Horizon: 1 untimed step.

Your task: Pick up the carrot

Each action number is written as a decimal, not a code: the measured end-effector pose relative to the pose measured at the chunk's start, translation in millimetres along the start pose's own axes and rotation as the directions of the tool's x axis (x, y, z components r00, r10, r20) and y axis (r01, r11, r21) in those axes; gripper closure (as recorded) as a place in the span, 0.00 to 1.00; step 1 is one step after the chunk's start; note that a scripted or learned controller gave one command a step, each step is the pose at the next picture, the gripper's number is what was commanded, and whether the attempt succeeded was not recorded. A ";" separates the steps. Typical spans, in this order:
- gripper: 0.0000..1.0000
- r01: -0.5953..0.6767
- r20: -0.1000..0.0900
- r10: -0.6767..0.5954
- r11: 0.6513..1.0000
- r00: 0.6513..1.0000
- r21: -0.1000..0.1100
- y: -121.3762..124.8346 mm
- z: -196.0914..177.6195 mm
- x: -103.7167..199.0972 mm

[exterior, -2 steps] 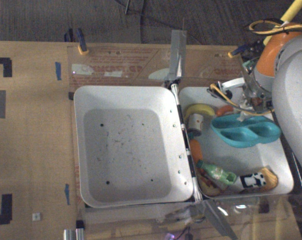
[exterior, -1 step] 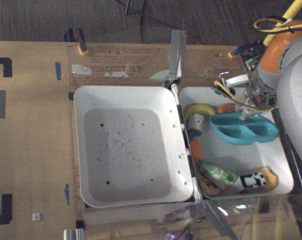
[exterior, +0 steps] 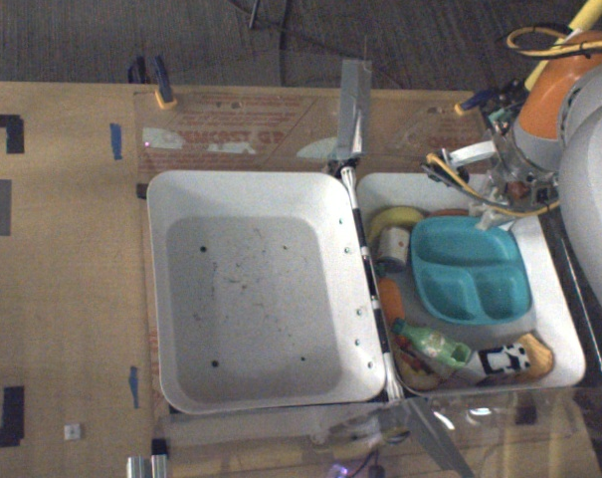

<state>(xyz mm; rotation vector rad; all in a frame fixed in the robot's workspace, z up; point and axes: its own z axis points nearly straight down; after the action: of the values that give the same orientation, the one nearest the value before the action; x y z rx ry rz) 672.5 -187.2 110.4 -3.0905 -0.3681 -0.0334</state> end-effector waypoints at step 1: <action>1.00 -0.005 -0.004 0.005 1.000 1.000 0.001 6.6 7.2 -4.6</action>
<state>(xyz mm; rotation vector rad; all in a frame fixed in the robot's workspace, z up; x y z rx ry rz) 669.8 -194.5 102.9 -3.0897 -0.3594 -0.0391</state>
